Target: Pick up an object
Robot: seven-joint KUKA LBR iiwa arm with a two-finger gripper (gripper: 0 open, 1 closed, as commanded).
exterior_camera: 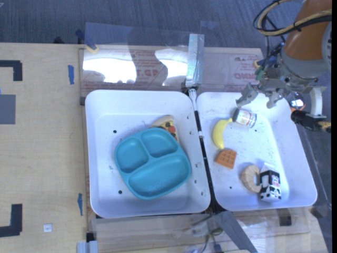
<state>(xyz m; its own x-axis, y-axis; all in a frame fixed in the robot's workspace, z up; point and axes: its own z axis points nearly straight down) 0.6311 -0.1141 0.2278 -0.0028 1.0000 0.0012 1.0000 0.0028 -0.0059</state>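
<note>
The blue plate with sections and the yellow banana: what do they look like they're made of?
The blue plate looks like moulded plastic: even turquoise colour, rounded dividers, a soft matt sheen. The banana is probably a plastic toy, judging by its flat, uniform yellow and smooth surface, though the view is too coarse to be sure.

We see faint red lettering on the brown cardboard panel (158, 70) behind the bins — glare-washed, too blurred to read.

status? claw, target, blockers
Claw open, empty, over right bin back edge. Small can just below it, banana beside. Nothing blocking.
</note>
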